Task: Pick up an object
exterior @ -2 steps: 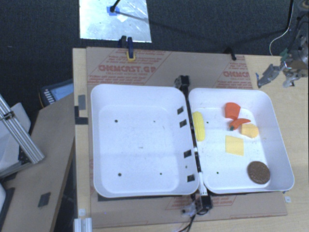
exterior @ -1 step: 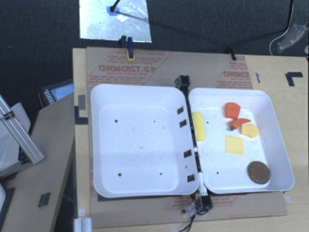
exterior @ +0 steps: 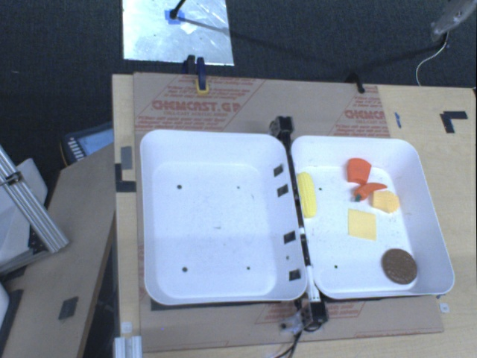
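Pincer [exterior: 453, 15] first: from my seat it is a pale, blurred shape at the far right corner of the camera view, above the dark floor and well apart from both bins. It is too smeared for me to tell how far open it is, and I see nothing held in it or touching it.

On the surface [exterior: 89, 274] I count two white bins side by side on a cardboard sheet [exterior: 194, 104] with red lettering. The left bin [exterior: 216, 222] shows its speckled floor. The right bin [exterior: 428, 222] carries every loose object, six by my count, one of each:
- a yellow corn cob [exterior: 305, 194], lying along the bin's left edge
- an orange wedge [exterior: 358, 170] near the far edge
- a small orange piece [exterior: 367, 191] just in front of the wedge
- a yellow-orange block [exterior: 385, 201] touching or just beside that small piece
- a flat yellow square [exterior: 362, 224] near the middle
- a brown disc [exterior: 399, 265] at the near right corner

Beyond the bins, one yellow clamp [exterior: 201, 77] grips the far edge of the surface, and one silver sheet [exterior: 177, 19] lies on the floor.
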Controlling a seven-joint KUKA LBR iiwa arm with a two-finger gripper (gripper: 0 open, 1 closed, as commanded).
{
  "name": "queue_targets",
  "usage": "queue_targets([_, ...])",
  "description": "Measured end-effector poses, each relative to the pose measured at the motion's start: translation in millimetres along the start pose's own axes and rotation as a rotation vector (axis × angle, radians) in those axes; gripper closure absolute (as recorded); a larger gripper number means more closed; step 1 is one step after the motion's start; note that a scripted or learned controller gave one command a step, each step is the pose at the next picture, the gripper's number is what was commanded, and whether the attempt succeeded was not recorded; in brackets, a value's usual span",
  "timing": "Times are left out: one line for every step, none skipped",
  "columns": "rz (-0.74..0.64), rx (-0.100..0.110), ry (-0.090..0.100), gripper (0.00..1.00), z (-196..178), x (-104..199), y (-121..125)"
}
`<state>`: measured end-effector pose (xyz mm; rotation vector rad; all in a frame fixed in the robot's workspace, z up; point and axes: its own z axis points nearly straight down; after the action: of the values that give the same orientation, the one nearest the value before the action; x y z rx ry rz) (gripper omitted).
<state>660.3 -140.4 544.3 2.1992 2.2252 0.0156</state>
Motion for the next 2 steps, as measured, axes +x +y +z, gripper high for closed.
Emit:
queue_targets([0.002, 0.008, -0.001, 1.00, -3.5, -4.4, 0.2])
queue_targets([0.016, 0.014, -0.001, 1.00, 10.5, -70.4, 6.5])
